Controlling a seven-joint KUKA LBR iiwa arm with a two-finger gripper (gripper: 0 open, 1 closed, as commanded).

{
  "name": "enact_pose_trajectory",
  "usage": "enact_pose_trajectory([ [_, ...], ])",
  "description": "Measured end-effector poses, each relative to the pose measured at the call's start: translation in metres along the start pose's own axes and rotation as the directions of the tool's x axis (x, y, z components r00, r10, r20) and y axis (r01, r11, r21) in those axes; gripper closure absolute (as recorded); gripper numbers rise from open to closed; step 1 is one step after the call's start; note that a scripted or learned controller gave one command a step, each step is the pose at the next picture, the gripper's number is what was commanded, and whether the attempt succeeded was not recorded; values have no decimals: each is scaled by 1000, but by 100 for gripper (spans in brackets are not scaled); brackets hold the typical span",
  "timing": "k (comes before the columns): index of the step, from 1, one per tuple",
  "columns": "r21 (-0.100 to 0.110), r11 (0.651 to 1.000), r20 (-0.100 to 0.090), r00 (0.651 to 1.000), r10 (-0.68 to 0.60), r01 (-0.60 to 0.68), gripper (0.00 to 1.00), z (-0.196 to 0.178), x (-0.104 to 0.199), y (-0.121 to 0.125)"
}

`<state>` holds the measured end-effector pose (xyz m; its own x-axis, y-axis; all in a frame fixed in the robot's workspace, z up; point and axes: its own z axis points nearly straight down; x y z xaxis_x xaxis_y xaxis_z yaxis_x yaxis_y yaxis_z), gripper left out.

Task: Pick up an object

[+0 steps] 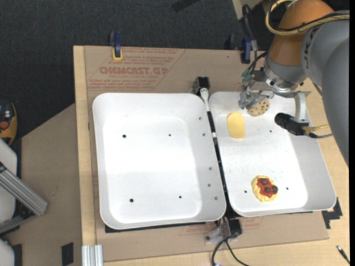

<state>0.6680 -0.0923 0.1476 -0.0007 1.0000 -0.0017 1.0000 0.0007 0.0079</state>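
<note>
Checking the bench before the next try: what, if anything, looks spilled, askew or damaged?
Nothing stands out. The cookie, yellow block and pizza toy lie separately in the right bin, with the gripper at the cookie.

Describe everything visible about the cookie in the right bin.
The cookie is a small round tan disc with dark specks, like chocolate chips. It looks to lie flat on the floor of the right bin, near its far edge. The gripper sits directly over its left part, hiding some of it; whether it grips the cookie cannot be told. The yellow block lies nearby, apart from it.
</note>
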Motion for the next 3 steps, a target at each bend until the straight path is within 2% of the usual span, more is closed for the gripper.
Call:
enact_pose_trajectory([
  [1,11,1000,0,1000,4,-4,100,38,-46,-3],
  [2,8,1000,-1,1000,-2,2,100,63,-1,-2],
  [3,-3,1000,-3,1000,-7,7,100,-45,74,1],
])
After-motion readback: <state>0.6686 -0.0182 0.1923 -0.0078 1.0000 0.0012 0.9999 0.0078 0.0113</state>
